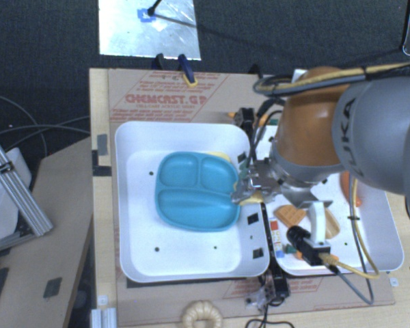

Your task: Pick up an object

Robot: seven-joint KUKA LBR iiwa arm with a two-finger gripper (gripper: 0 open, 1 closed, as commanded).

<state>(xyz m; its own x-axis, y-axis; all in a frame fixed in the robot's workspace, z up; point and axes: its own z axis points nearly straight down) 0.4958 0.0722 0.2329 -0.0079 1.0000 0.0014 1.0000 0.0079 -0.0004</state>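
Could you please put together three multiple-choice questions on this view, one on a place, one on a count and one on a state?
1. Where does the blue plate lie?
A. In the left bin
B. In the right bin
C. On the floor

2. How many compartments does the blue plate have?
A. One
B. Three
C. Six

3. How does the blue plate rest?
A. Standing on its edge
B. Upside down
C. Flat, open side up

Answers:
1. A, since the white walls of the left bin surround it.
2. B, as ridges split it into two small sections above one large one.
3. C, because its hollows face the camera and it lies level on the bin floor, with the gripper at its right rim.
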